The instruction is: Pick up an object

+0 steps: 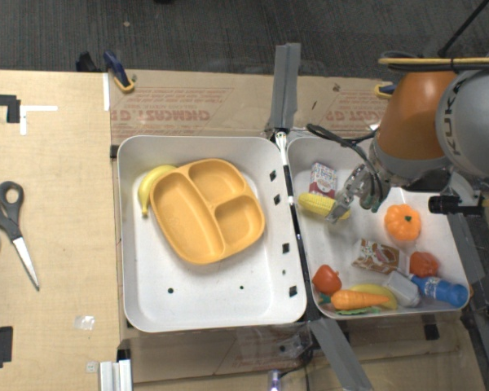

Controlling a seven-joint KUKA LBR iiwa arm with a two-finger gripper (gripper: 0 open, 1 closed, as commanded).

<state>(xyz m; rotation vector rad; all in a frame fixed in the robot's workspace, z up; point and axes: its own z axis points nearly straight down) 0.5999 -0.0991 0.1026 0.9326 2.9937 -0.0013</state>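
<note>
Dark carpet runs along the top of the view, and below it a pale wooden tabletop (57, 218) carries two shallow white bins side by side on a sheet of cardboard (196, 104). At the far left a pair of scissors (15, 226) lies on the wood, its handles partly cut off by the frame edge.

The left bin (138, 300) holds a yellow divided plate (208, 210); a banana (151, 186) sits just beside the plate's upper left rim, most of it hidden under the plate.

In the right bin (456, 243), a corn cob (316, 206) lies near the left wall, with a small red-and-white packet (323, 177) just above it. The fingers (352, 195) hang at the cob's right end, touching or nearly touching it. They are small and blurred against the white floor, so I cannot tell how far apart they stand or whether anything sits between them.

To the right lie an orange pumpkin (403, 222), a brownish snack packet (376, 257) and a red tomato-like piece (424, 264). Along the bin's near wall sit a red pepper (327, 279), a carrot (360, 300) over a yellow piece, and a bottle with a blue end (428, 289). The arm's orange band (416, 116) and grey body cover the bin's upper right corner.
</note>
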